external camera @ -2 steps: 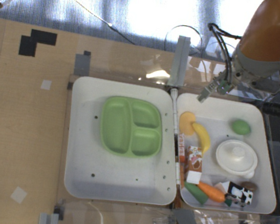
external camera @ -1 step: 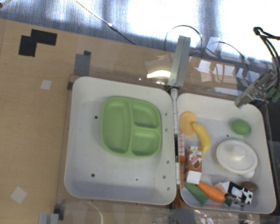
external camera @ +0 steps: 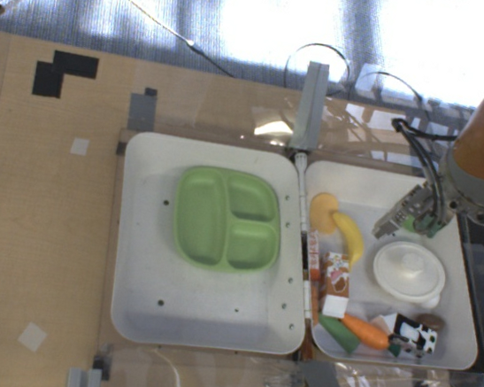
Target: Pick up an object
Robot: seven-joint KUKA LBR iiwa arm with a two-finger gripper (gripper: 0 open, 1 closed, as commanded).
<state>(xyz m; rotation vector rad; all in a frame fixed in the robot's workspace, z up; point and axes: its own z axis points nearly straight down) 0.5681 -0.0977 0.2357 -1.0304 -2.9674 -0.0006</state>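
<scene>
Camera view, left to right: the left bin (external camera: 132, 307) holds a green divided plate (external camera: 226, 218), stiff, light, flat and hard to pinch except at its rim; the right bin (external camera: 461, 349) is crowded; a banana (external camera: 350, 235) lies near the divider, firm and curved, best taken across its middle; a small carton (external camera: 335, 282) and a carrot (external camera: 367, 332) lie close together below it; a white lidded bowl (external camera: 408, 269) looks smooth and slippery; the gripper (external camera: 407, 217) hovers just above that bowl, whether its jaws stand apart I cannot tell; open room lies along the bin's upper part, the lower corner is tight.
</scene>
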